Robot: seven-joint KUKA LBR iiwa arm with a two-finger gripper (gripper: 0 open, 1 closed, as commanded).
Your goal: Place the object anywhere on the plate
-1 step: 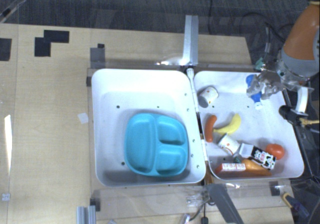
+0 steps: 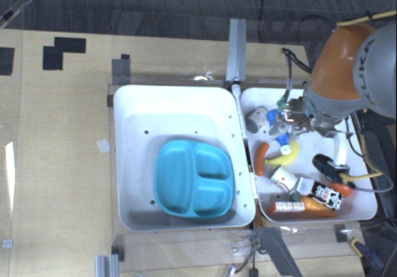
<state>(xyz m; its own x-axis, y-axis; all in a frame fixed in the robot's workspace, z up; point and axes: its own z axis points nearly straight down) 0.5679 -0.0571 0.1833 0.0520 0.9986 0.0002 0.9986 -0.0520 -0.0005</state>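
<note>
**A:** Where is the banana (image 2: 280,158)?

**B:** In the right bin (image 2: 366,207), near its left wall, lying flat among the clutter. Its long axis runs at a slant, from the lower left up toward the upper right of the view, with the curve bowing downward. An orange stick (image 2: 261,157) lies just beside it on the left, nearly upright in the picture.

**A:** And the pincer (image 2: 286,122)?

**B:** Low over the same bin, just above the banana's upper end. I cannot tell how far open it is, or whether it has hold of anything.

**A:** The plate (image 2: 186,176)?

**B:** Blue, with compartments, in the left bin (image 2: 133,145) on the table (image 2: 62,176), well apart from the banana.
</note>
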